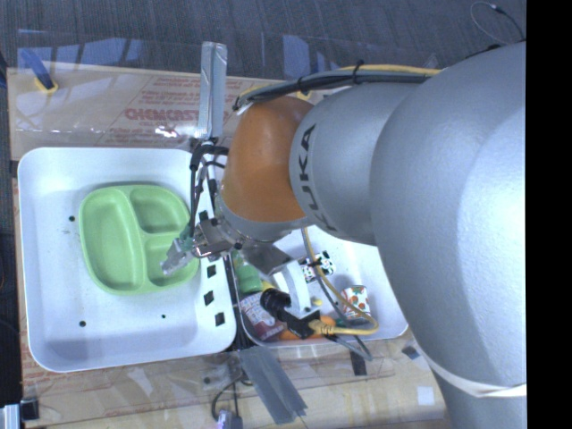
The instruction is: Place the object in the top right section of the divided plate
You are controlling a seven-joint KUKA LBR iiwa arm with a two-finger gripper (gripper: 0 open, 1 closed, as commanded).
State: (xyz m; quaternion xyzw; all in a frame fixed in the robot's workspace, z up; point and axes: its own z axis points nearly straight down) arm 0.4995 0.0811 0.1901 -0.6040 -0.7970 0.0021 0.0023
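A light green divided plate [116, 239] lies in the left white bin [54, 329]. It has one long section on its left and two smaller ones on its right. My gripper [177, 256] hangs low over the plate's right side, near the ridge between the upper right section [154, 208] and the lower right one. The big grey arm with its orange band [264, 164] reaches in from the right and hides part of the plate's right rim. Whether anything sits in the gripper is too blurred to tell.
The right bin [389, 324], mostly under the arm, holds a green item [247, 281], a dark red item [256, 311], an orange piece [292, 334], a small dotted cube [318, 263] and a white cup with red marks [356, 300]. Grey tape strips [213, 88] stick up behind the bins.
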